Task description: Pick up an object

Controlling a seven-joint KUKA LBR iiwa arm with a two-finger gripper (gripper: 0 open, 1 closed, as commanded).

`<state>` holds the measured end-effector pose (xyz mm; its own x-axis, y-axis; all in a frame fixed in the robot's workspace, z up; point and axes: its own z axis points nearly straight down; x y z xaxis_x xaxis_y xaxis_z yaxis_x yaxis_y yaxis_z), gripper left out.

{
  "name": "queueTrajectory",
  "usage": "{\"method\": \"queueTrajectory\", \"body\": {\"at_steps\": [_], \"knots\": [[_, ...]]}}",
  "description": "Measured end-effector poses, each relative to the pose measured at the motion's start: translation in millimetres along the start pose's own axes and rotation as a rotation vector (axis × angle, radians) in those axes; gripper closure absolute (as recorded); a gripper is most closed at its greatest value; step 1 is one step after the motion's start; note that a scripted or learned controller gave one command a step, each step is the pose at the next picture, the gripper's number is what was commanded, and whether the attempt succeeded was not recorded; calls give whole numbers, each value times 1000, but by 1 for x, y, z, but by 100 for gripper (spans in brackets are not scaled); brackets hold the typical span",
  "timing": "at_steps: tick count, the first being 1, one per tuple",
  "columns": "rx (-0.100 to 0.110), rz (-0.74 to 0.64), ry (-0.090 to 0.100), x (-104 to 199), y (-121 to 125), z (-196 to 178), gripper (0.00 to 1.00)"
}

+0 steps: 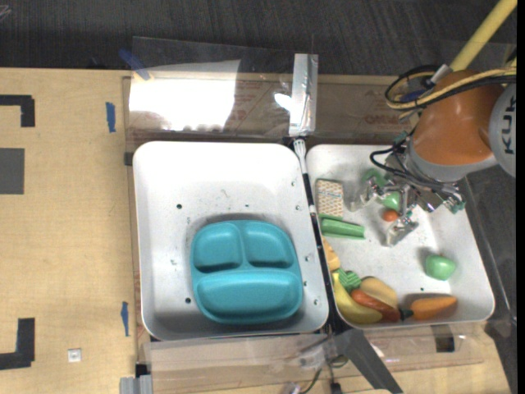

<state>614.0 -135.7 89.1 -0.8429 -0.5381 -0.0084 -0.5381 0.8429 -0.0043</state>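
My gripper (395, 218) hangs low over the middle of the right bin (476, 245), under the orange wrist band. A small orange piece (389, 215) and a green piece (394, 198) lie right at the gripper; whether either is held is hidden by the metal parts. A green bean-like stick (342, 229) lies to its left, beside a tan waffle square (330, 194). A round green fruit (440, 266) sits to the lower right of the gripper.
Along the right bin's front edge lie a carrot (432, 305), a yellow banana (353, 302) and a red-and-yellow fruit (377, 294). The left bin (164, 179) holds a teal divided tray (244, 269). Cables (418, 89) loop above the wrist.
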Motion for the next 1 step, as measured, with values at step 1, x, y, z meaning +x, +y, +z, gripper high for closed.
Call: {"method": "queueTrajectory", "body": {"at_steps": [1], "knots": [[2, 18, -1, -3, -45, 1, 0]]}}
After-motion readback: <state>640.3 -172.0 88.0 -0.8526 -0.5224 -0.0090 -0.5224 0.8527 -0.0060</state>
